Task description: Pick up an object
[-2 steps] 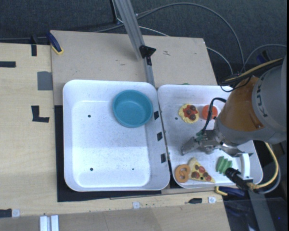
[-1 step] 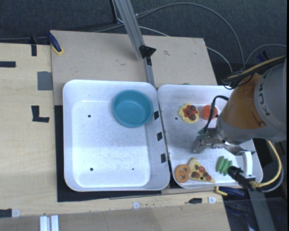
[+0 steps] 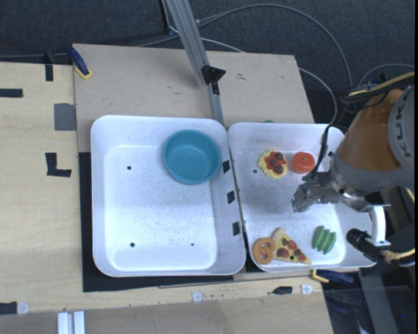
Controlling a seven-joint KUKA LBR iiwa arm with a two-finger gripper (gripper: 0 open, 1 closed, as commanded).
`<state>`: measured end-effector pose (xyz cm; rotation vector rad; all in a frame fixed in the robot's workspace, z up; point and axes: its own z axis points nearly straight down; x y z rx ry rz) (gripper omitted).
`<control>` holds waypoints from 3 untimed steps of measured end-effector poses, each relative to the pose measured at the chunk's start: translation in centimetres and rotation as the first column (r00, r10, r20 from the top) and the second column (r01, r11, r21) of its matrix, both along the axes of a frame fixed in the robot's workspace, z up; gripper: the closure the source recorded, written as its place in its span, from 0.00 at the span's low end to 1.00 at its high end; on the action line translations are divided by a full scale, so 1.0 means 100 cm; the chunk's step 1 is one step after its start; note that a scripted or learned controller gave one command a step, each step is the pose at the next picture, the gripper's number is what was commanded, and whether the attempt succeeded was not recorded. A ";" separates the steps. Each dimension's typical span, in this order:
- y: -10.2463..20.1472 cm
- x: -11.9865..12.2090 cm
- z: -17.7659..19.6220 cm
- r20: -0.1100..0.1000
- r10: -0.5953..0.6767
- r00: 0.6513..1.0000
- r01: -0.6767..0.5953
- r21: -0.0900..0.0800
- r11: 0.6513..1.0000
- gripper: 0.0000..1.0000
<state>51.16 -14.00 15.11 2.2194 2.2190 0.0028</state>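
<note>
nothing picked yet: grey two-finger gripper (image 3: 308,196) hangs low over the right white bin (image 3: 265,199), can't tell its state, with the small round red toy tomato (image 3: 304,161) lying just beside it, grasp and lift left.

- The bench (image 3: 265,82) is tan board, with dark floor beyond its far edge.
- Two white bins sit on it side by side, touching: the left bin (image 3: 118,207) and the right bin (image 3: 251,186).
- A dark mat (image 3: 87,214) shows under the left bin's left and near edges.
</note>
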 end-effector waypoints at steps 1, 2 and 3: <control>-0.003 0.009 0.047 0.000 0.001 1.000 -0.001 0.000 1.000 1.00; -0.003 0.010 0.099 0.000 0.001 1.000 -0.001 0.000 1.000 1.00; 0.051 0.015 0.084 -0.005 0.004 1.000 -0.004 0.002 1.000 1.00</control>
